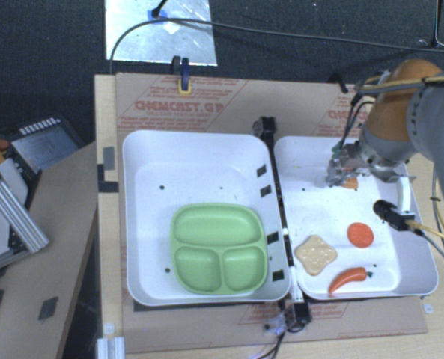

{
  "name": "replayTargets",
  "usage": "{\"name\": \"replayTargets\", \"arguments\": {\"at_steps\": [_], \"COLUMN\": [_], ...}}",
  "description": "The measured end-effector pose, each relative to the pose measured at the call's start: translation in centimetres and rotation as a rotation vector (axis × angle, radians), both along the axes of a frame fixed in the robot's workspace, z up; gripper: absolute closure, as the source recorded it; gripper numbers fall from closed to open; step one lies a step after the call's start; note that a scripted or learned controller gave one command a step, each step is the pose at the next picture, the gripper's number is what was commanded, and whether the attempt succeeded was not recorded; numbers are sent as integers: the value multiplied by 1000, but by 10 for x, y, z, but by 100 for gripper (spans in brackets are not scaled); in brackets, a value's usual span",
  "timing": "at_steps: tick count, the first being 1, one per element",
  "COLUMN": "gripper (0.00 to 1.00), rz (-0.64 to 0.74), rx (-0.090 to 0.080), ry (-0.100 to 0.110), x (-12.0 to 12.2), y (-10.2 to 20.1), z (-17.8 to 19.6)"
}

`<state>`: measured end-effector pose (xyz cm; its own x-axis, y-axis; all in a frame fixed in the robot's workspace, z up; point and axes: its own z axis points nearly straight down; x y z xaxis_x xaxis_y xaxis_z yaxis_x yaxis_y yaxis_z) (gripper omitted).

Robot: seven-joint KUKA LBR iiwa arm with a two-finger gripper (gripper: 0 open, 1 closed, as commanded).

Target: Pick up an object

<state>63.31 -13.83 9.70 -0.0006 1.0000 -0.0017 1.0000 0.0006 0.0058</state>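
Arm [424,114] enters from the right edge of the frame; gripper [341,172] is low in the upper part of the right bin [416,275]. Something small and orange sits at its tip, too blurred to identify, and I can't tell whether it's gripped. Orange disc [361,235], beige toy [315,254] and red-orange pepper [348,279] lie in that bin's lower part. Green divided tray [218,247] is in the left bin [143,200].

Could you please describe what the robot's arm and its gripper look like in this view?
The arm is smooth grey with a rounded orange band above the wrist. Thin dark cables loop beside the wrist. The gripper is a small grey metallic assembly with fine detail too blurred to make out.
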Motion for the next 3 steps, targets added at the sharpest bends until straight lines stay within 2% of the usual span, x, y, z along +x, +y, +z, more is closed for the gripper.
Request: {"name": "replayTargets", "arguments": {"at_steps": [2,3], "gripper": [100,100], "rz": [4,7], "rx": [0,3], "ry": [0,5], "x": [3,-17], "y": [1,48], "z": [119,131]}}
